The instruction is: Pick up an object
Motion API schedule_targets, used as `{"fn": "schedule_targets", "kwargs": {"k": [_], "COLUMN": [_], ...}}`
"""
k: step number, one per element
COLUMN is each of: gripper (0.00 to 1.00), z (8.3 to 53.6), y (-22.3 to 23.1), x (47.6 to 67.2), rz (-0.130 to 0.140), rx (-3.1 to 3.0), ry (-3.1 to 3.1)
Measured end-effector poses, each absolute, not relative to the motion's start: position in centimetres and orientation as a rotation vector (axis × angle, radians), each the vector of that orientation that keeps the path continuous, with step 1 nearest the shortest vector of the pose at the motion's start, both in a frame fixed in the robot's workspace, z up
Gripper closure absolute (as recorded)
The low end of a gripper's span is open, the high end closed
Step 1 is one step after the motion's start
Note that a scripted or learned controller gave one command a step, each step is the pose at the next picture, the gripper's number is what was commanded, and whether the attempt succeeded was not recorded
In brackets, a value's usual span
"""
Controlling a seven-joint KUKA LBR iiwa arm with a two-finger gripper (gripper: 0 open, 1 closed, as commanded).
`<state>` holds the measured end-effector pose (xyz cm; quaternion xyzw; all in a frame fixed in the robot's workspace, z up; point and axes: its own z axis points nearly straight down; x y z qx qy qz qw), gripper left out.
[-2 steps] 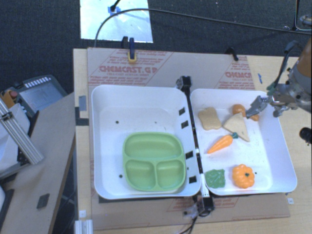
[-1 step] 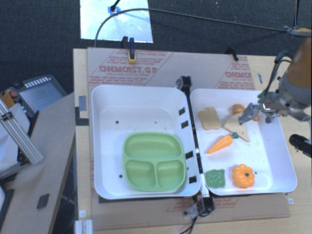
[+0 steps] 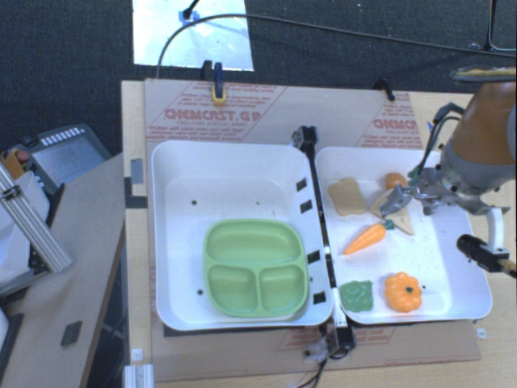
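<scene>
Gripper (image 3: 396, 203) sits low in the right bin (image 3: 464, 297), right of frame centre. I can't tell how its fingers stand. The carrot (image 3: 365, 238) lies just below-left of them, long axis running lower-left to upper-right, leafy end toward the gripper.

Bright, even overhead light, soft shadows, slight blur, glare on floor sheet (image 3: 192, 23).

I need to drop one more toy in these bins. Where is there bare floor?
Left bin: bare strip behind the green tray, up to the back wall. Right bin is crowded: toast, carrot, pumpkin, green piece, and the gripper.
</scene>
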<state>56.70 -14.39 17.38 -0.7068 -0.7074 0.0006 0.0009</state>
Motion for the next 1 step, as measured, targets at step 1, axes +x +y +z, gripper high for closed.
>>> {"fn": "schedule_targets", "kwargs": {"k": [1], "gripper": [0.00], "z": [11.37], "y": [-13.97], "x": [57.28], "rz": [0.002], "rx": [-2.218], "ry": [-2.221]}}
